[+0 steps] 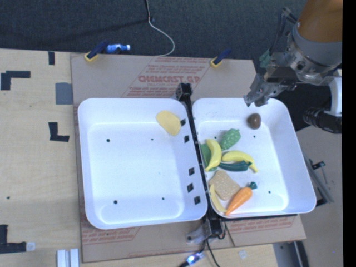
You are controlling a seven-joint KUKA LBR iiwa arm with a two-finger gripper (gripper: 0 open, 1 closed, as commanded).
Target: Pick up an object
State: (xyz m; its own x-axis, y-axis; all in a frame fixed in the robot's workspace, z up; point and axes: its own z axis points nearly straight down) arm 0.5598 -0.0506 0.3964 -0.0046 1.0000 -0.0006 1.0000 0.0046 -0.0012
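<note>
Several toys crowded the right white bin (295, 149); the gripper (257, 98) hovered beside the small brown ball (253, 120), finger spread impossible to tell.

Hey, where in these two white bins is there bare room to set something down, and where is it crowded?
The left white bin is bare except for a pale yellow rounded piece near its far right corner. In the right white bin, floor is free along the right side, below the small brown ball. Crowded: its left half, from the green leafy piece to the orange carrot.
</note>
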